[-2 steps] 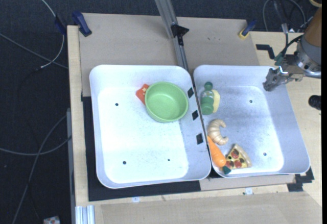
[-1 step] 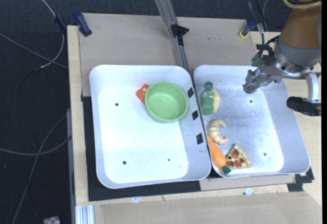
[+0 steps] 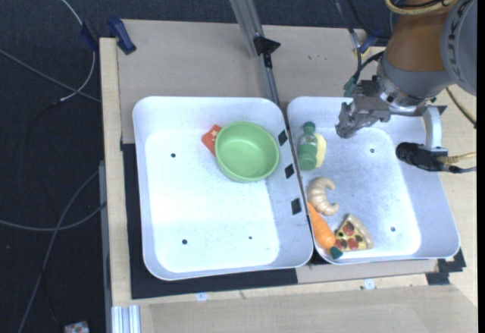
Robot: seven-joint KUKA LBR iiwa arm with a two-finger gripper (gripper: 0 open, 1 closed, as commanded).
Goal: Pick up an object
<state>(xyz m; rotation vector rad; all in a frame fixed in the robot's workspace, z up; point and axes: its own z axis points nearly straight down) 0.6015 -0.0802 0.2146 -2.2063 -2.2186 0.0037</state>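
Note:
My gripper [image 3: 345, 127] hangs over the back of the right bin [image 3: 394, 195], just right of a small green bottle [image 3: 307, 146] that lies beside a yellow piece [image 3: 321, 148]. Nothing shows between its fingers. Nearer the front of that bin lie a tan croissant [image 3: 323, 194], an orange carrot [image 3: 321, 228] and a pizza slice [image 3: 352, 234]. In the left bin [image 3: 197, 240] a green bowl [image 3: 245, 150] sits on top of a red-orange object [image 3: 210, 139].
The grey arm with its orange band [image 3: 424, 13] reaches in from the upper right. A slanted metal bar [image 3: 244, 5] crosses the bench above the gap between the bins. Black cables lie off the bench at left.

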